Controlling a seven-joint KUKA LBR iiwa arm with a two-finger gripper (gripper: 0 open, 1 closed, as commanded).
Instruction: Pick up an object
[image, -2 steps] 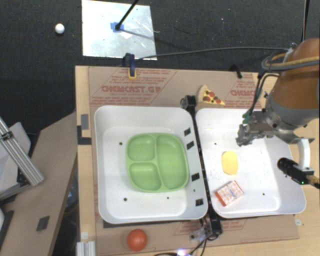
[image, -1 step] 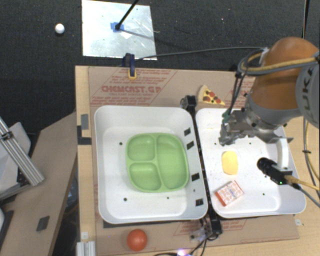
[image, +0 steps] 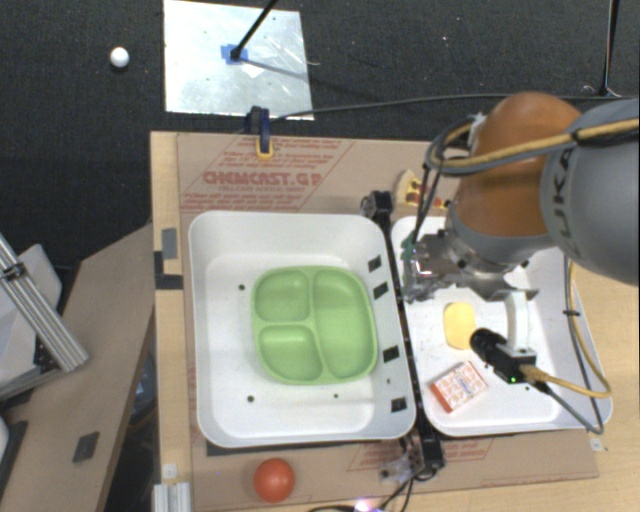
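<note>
Bench (image: 300, 170): tan board carrying two white bins; dark floor around it.
Left bin (image: 215, 400): green divided tray (image: 313, 325), well left of claw.
Right bin (image: 560, 415): yellow object (image: 459, 323) just below claw; red-and-white box (image: 459, 386) further below.
Arm (image: 530, 170): reaches in from right, wrist bent down over right bin.
Claw (image: 425, 268): near bin's upper left; grip state probably hidden, cannot tell.

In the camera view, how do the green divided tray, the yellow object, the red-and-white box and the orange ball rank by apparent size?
1. green divided tray
2. red-and-white box
3. yellow object and orange ball: these look alike, so I leave them unranked.
</note>
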